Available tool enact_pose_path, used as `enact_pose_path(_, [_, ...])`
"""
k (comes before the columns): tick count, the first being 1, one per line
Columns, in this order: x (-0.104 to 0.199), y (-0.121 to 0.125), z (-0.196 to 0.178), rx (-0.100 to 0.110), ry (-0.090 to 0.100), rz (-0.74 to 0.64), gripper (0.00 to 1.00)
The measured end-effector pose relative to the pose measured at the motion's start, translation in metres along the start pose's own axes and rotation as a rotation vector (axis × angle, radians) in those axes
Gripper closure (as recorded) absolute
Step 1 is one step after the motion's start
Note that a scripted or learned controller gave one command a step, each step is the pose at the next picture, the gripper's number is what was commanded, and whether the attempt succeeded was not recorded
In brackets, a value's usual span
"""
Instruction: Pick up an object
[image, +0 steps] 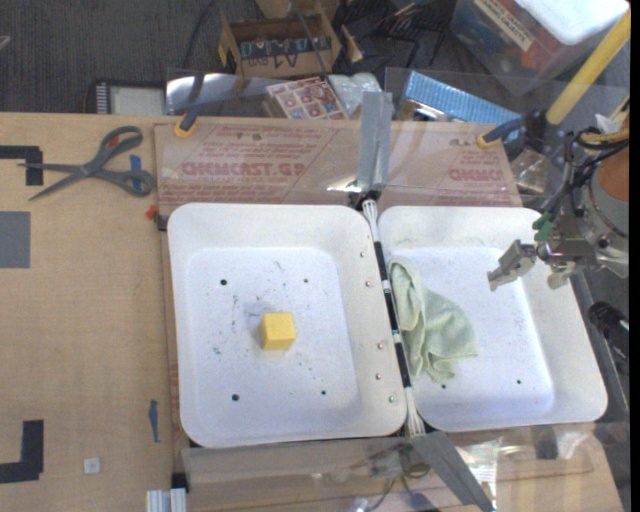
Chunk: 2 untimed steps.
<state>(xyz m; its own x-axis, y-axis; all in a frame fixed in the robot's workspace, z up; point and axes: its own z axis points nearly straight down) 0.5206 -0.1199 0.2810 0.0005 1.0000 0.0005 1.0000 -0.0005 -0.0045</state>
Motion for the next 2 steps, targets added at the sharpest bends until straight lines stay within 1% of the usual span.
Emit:
enact_pose_path(1, [0.012,-0.027,0.115,-0.002,-0.001,0.058,0.00])
enact_pose_path(2, [0.069,-0.041,0.098,0.002,0.001,0.035,0.00])
